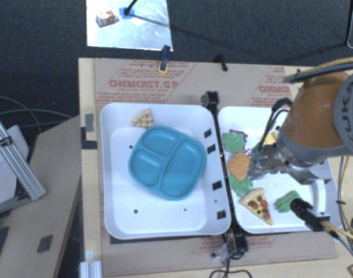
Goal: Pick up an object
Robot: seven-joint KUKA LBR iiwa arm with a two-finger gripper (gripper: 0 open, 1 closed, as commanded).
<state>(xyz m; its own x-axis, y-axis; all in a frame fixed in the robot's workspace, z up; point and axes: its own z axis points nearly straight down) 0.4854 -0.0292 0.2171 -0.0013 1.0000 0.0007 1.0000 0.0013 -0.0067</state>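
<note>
Arm [318,117] bent low over right bin [280,227], hand [258,168] by orange toy [239,165]; grip state unclear.

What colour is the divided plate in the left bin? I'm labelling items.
Light blue. The divided plate shows plainly in the camera view, lying in the left bin.

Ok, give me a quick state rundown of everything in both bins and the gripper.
blue divided plate: flat in the left bin, nothing on it
waffle piece: loose by that bin's far wall
pizza slice: flat in the right bin, untouched
orange piece: lying beside the gripper
green pieces: lying around it
gripper: low over the right bin's toys, grasp unclear
</note>
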